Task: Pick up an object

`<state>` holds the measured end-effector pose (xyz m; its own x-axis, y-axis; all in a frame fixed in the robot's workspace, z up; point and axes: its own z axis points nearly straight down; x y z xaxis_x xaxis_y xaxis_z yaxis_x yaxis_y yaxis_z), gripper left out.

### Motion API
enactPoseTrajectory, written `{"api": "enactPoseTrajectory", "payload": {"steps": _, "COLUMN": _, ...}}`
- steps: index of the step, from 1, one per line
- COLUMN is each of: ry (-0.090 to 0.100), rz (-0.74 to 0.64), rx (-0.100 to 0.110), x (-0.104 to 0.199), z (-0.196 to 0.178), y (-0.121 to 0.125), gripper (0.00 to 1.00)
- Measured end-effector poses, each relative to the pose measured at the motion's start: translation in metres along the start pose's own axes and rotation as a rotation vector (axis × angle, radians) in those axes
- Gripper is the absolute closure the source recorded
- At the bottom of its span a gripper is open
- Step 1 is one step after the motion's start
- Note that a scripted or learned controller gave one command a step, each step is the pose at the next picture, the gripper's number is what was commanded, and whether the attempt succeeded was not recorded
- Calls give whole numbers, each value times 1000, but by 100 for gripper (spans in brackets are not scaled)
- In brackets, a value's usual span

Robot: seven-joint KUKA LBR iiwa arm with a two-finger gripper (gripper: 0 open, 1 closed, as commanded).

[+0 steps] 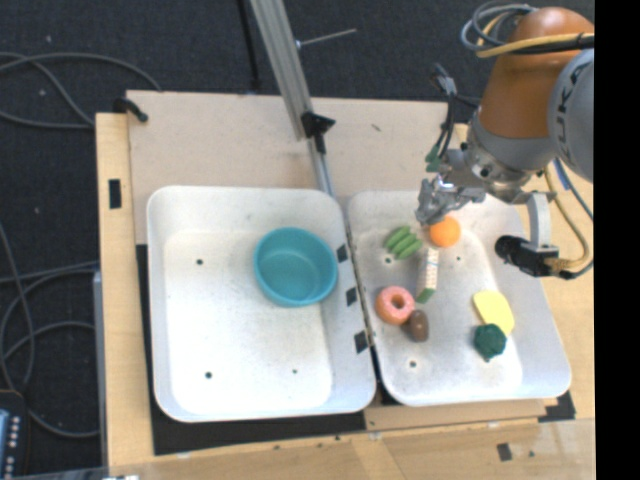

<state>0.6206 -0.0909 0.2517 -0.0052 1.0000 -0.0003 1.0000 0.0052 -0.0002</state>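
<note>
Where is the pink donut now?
The pink donut lies in the right bin, near its left wall, touching the brown object.

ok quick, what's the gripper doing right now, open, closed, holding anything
Gripper: over the right bin, just beside the orange ball. Whether it is open or shut cannot be told, and nothing is seen held in it.
</note>
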Motion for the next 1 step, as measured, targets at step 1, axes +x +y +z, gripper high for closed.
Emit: {"api": "enactPoseTrajectory", "payload": {"steps": 1, "ry": 3, "rz": -2, "rx": 0, "x": 48, "z": -9, "y": -19, "gripper": 100}}
